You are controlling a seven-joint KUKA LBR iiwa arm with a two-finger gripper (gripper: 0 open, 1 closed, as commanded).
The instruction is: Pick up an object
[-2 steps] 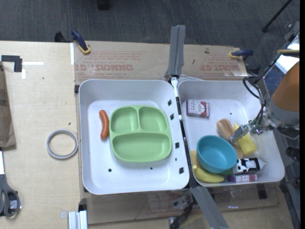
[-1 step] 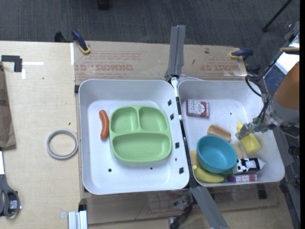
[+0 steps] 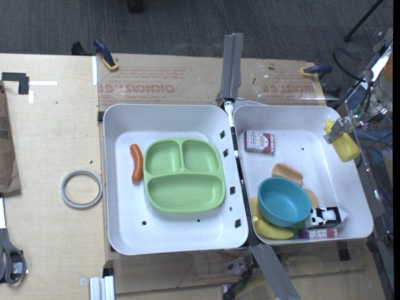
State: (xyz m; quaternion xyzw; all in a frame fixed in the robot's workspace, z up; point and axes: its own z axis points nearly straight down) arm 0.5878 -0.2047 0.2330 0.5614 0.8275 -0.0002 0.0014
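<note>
Yellow block point(image 3: 345, 147) clamped in tool point(image 3: 340, 132), above right bin's point(image 3: 350, 186) far right edge

A blue bowl point(image 3: 284, 201) hides most of a banana point(image 3: 273, 229); scissors point(image 3: 11, 262) are cropped at left edge.

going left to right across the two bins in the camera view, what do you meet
orange carrot → green divided plate → red box → blue bowl → yellow block at the end effector
</note>
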